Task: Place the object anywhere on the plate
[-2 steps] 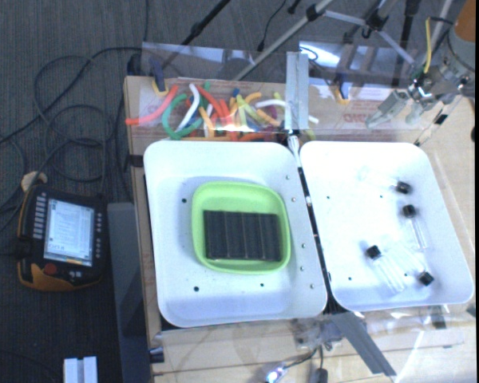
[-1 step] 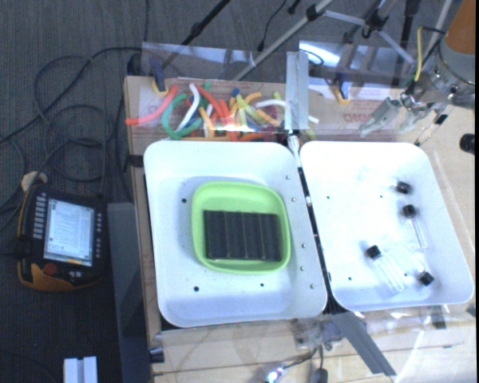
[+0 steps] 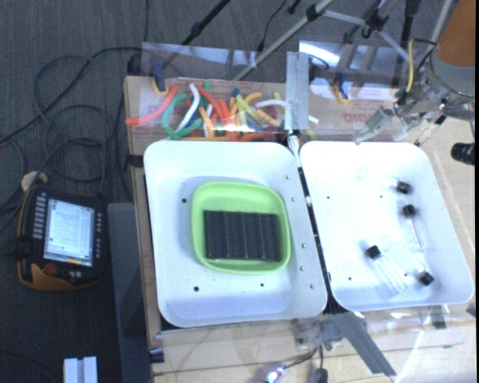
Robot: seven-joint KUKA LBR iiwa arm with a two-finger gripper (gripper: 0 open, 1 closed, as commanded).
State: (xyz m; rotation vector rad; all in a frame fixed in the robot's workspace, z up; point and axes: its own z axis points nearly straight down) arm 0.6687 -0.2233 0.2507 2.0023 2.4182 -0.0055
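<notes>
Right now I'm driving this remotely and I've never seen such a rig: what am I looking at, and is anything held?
One fixed camera looks down at a slant on a bench. The grey arm with an orange band enters from the picture's right; its hand hangs above the right bin's far edge, with nothing visibly between its fingers. That bin holds several clear items with small black caps. The left bin holds a green plate with a dark ribbed block on it. Colourful cables lie behind the bins.
</notes>
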